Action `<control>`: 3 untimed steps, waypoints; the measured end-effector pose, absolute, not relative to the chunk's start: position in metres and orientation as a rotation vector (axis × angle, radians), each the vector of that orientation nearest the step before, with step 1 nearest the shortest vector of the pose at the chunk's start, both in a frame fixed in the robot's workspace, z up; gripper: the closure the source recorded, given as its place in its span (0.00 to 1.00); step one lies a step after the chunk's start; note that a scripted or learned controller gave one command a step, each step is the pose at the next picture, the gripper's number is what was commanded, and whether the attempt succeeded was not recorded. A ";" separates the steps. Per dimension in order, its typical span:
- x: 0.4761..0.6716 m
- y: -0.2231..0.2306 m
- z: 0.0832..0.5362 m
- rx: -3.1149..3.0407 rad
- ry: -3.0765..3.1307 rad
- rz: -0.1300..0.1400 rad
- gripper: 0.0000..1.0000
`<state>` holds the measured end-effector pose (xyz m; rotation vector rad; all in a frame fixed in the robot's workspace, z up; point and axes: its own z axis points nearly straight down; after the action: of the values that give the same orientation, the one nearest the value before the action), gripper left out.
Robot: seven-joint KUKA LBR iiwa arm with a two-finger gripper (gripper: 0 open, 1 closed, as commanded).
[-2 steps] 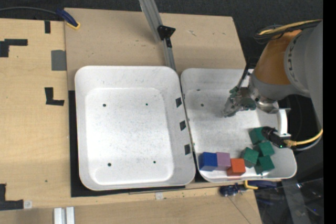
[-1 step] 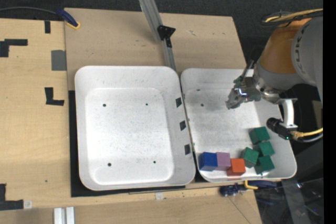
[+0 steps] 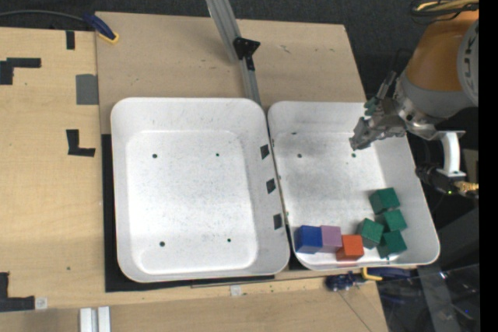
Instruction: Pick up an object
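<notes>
Single fixed camera above the bench [image 3: 194,58], angled down, taking in both white bins [image 3: 124,167] from moderate distance.

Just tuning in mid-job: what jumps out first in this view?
A cluster of small coloured blocks sits crowded in the near corner of the right bin: a blue block, a purple block, an orange block and several green blocks. The gripper hangs over the bin's far side, well away from them.
</notes>
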<state>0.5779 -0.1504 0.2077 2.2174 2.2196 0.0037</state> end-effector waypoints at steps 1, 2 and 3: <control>0.579 -0.150 0.231 2.219 2.222 0.002 1.00; 0.588 -0.100 0.239 2.215 2.229 0.003 1.00; 0.607 -0.057 0.233 2.216 2.229 0.000 1.00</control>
<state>0.6066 -0.0567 0.2332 2.2158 2.2292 0.0001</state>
